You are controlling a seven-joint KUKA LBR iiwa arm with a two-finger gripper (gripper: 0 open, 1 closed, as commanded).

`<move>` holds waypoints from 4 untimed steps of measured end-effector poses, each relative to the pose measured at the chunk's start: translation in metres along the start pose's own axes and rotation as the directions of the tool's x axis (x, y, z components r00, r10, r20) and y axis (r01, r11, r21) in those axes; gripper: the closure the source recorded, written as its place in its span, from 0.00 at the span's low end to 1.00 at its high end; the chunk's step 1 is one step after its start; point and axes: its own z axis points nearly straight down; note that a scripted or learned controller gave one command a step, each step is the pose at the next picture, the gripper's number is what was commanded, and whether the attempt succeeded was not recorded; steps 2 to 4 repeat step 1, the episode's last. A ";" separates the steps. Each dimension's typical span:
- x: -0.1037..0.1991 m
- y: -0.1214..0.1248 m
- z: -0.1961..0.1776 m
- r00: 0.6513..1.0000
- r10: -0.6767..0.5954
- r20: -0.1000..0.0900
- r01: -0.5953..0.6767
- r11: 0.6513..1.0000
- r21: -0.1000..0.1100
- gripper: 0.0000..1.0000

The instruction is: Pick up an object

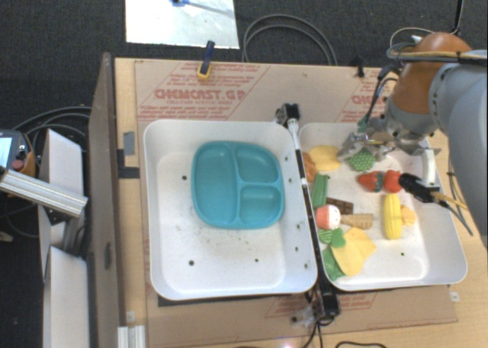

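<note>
Partly hidden by wrist, gripper over right bin, above green toy; grip state unclear.

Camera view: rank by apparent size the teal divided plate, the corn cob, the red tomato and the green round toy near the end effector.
1. teal divided plate, by far the largest.
2. corn cob.
3. red tomato and green round toy look about alike; the toy is partly hidden by the end effector, so I won't rank them.

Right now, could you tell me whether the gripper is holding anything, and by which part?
It cannot be told: the gripper sits right above a green toy in the right bin.
</note>
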 end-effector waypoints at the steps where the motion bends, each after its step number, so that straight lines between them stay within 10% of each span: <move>1: -0.004 0.000 -0.015 1.000 0.003 0.002 -0.003 1.000 -0.005 1.00; 4: -0.004 0.000 -0.015 1.000 0.003 0.002 -0.003 1.000 -0.005 1.00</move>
